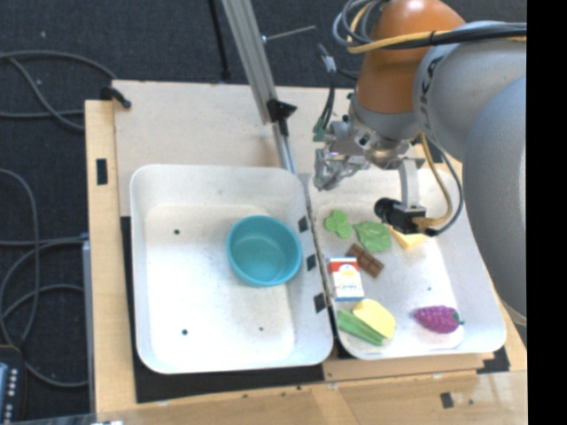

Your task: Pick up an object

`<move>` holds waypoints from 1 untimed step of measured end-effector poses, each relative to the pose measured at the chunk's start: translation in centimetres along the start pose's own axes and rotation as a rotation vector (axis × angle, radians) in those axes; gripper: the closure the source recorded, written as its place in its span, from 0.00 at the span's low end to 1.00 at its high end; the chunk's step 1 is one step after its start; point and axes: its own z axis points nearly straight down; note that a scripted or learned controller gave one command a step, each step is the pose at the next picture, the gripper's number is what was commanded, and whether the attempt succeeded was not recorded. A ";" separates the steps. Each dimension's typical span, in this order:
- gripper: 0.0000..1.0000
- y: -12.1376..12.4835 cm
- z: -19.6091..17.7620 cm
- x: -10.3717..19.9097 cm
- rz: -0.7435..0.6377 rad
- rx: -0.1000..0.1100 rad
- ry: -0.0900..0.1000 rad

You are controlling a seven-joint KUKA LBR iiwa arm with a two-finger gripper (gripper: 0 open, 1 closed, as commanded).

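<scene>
My gripper (326, 175) hangs over the far left corner of the right bin (469, 264), just above the divide between the two bins, with nothing seen between its fingers. Below it in that bin lie two green leafy pieces (337, 223) (373, 235), a brown bar (365, 261), a yellow wedge (407, 239), a small red and white box (346, 280), a yellow and green vegetable (369, 322) and a purple grape bunch (437, 319). A blue bowl (263, 250) sits upright in the left bin (177, 326).
A slanted metal pole (257, 69) rises from the bench behind the bins, close to the gripper's left. The arm's grey body and orange band (407, 42) loom over the right bin's far side. Cables lie on the dark floor at left.
</scene>
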 end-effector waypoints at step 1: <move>1.00 1.4 -0.9 5.4 -0.002 -0.001 0.002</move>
